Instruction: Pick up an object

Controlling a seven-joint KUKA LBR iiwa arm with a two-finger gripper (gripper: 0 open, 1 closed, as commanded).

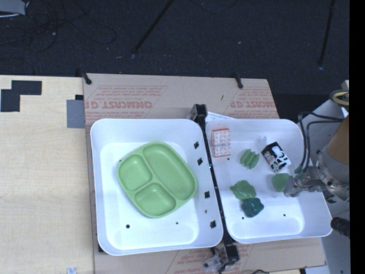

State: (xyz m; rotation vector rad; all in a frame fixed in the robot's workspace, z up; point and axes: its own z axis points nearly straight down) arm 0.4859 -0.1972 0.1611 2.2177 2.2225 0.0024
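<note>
Green divided plate [157, 178] in left bin [108, 136]; jaws' state unclear.

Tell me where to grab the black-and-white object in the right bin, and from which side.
Grip the black-and-white object across its narrow width, coming straight down from above. It lies flat and tilted diagonally near the right bin's far right corner, with open floor along its long sides. The gripper sits just below it, beside a pale green piece.
</note>
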